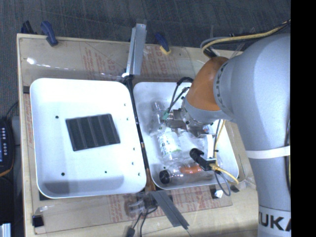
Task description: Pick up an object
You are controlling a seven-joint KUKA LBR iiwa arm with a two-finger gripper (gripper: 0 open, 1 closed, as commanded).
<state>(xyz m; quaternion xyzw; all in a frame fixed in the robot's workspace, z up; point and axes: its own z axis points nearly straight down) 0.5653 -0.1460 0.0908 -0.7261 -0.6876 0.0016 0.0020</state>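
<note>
Well, from where I stand the grey arm [256, 98] has its orange band [205, 90] bent over the right-hand bin [143, 98], and the gripper [171, 119] sits low over the clutter in that bin's middle. From this angle the wrist hides it, so I cannot tell whether it is open or closed, or whether it has anything.

Just below the gripper, toward the near edge of the bench [89, 63], lies a clear labelled bottle [168, 144] on its side, close to the gripper; I cannot make out contact. Another clear, crumpled bottle [159, 108] lies just beside the gripper on its far side. Along the bin's near wall lies a dark-capped bottle [180, 173] with something orange in or against it.

The left-hand bin [49, 112] holds a dark ribbed panel [93, 131], lying flat near its centre, well apart from the gripper.

As for writing, "KUKA" [274, 221] reads plainly in dark letters on the arm's lower casing. The labelled bottle carries a pale label with green marks, too small to read. Red print runs along the bench board around the bins, also illegible. Blue clamps [49, 33] grip the bench's far edge.
</note>
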